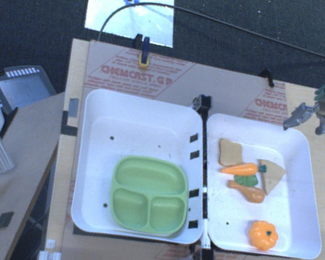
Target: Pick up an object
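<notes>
The right bin [311,182] holds several toy foods: a tan bread slice [230,152], an orange carrot [241,168], a beige wedge [272,174], an orange drumstick-like piece [249,192] with a green bit beside it, and a small orange pumpkin [263,234] near the front. My gripper [312,120] hangs above the right bin's back right corner, high over the bench. Its two fingers are spread apart with nothing between them.
The left bin [95,146] bears a green divided plate [150,194] toward its front. Black clips run along the seam between the bins. A black cable crosses the dark floor at the back. A grey side table stands at the left.
</notes>
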You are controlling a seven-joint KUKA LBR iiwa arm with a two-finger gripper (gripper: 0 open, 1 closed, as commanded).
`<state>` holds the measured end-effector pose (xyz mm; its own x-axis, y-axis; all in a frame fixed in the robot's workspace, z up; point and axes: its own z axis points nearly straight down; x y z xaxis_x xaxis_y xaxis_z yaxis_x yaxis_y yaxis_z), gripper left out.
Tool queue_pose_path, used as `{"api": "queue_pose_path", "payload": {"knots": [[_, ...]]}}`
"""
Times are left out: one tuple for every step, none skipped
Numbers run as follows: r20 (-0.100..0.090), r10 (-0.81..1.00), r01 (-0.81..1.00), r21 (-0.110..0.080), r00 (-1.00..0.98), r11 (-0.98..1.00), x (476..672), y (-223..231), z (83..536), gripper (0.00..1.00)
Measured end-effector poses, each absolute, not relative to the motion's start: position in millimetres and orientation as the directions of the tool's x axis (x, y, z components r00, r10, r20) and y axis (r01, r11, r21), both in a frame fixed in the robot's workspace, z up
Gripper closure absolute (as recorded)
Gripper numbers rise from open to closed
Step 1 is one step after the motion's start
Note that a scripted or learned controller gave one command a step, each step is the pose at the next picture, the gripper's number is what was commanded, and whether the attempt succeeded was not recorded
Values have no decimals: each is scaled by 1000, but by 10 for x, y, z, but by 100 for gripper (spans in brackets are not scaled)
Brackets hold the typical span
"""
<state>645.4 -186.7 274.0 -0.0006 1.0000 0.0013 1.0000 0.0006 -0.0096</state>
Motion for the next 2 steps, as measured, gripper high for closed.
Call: {"api": "queue_pose_path", "payload": {"knots": [[-1,1000,1000,2,-3,3,6471,-1857,2821,0],[0,1000,1000,-1,-6,6,6510,-1785,2233,0]]}}
